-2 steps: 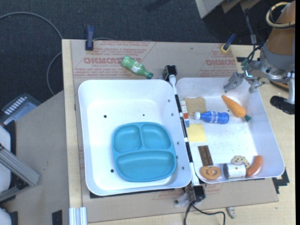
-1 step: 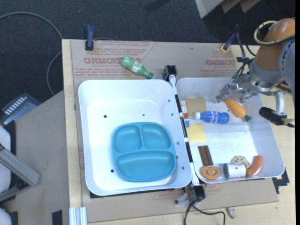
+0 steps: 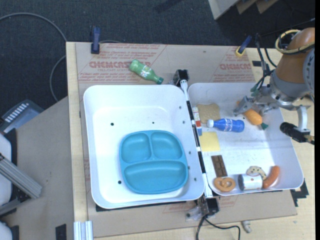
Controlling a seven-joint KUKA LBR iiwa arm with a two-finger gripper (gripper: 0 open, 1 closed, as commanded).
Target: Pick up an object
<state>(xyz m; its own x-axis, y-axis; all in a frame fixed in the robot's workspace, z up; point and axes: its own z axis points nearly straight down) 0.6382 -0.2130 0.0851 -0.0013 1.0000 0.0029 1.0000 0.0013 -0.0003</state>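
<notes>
The surface (image 3: pixel 125 59) carries two white bins. The left bin (image 3: pixel 100 134) holds a blue divided plate (image 3: pixel 152 161). The right bin (image 3: pixel 287 154) holds a blue bottle (image 3: pixel 227 125), a yellow square (image 3: pixel 210 142), a tan slice (image 3: pixel 210 111), a brown bar (image 3: pixel 218 164), a sausage (image 3: pixel 272 176), a pretzel (image 3: pixel 224 184), a cookie (image 3: pixel 256 171) and an orange piece (image 3: pixel 254 117). The pincer (image 3: pixel 257 106) hangs at the far right over the orange piece; whether it is apart or together I cannot tell. A green bottle (image 3: pixel 145 71) lies on the surface beyond the left bin.

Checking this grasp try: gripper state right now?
Gripper: low in the right bin, right at an orange object; open, shut or holding cannot be told.
</notes>
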